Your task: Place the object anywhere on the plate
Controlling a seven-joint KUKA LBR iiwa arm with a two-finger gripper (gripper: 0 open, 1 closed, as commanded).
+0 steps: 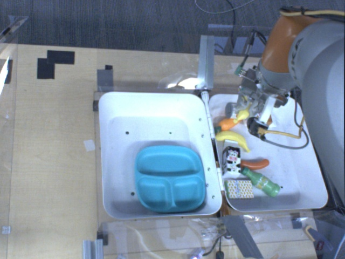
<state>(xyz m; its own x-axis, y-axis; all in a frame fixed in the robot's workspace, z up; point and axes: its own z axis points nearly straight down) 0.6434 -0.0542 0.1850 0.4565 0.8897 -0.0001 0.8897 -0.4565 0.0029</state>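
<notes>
Pickup step — my gripper (243, 114) seemingly clamped on a yellow piece (242, 115); next, carry it to the blue plate (170, 178) — left.

A: What does the arm (310, 47) conceal?
B: It is cut off at the 3 o'clock edge and covers the 1 o'clock corner of the right bin (302, 198).

A: And the gripper (249, 108)?
B: Its finger state is unresolved; a small yellow object (242, 114) there is too small to identify.

A: Other limits?
B: The patterned packet (240, 188) print is illegible.
</notes>
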